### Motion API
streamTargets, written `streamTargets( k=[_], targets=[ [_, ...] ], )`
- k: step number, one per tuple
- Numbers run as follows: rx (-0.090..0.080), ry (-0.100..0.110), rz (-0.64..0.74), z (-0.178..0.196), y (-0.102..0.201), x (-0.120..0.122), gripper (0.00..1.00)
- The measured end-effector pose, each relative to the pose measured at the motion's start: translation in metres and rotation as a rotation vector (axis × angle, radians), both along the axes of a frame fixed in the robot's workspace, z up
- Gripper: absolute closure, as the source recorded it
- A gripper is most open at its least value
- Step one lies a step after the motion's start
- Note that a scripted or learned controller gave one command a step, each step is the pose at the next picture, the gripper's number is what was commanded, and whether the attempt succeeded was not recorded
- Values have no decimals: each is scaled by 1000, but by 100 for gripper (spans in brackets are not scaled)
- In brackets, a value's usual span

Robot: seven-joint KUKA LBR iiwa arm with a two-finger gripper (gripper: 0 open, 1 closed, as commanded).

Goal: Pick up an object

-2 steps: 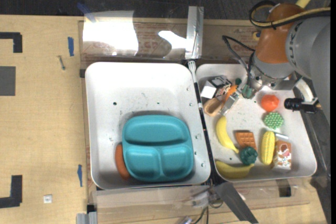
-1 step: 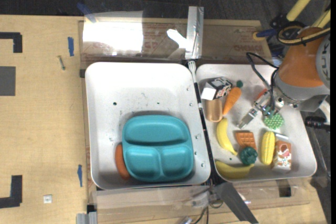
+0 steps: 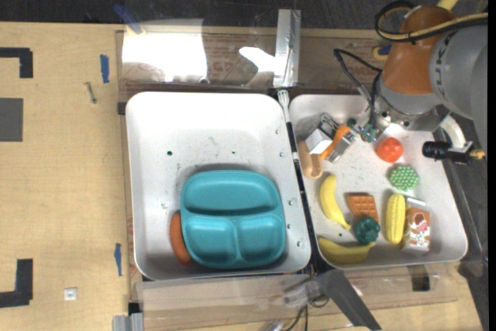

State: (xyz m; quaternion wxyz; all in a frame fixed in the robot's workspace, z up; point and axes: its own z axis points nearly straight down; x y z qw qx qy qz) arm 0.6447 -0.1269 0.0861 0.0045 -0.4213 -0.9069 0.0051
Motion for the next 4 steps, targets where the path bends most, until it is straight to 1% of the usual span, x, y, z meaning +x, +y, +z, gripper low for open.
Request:
streamTargets(
  k=[1, 2, 3, 4],
  targets=[
    [0, -14, -69, 1, -72, -79, 0],
    [5, -18, -205, 1, -71, -120, 0],
    [4, -24, -203, 13, -71, -118, 100],
    [6, -21, -202, 12, -69, -118, 0]
  ],
)
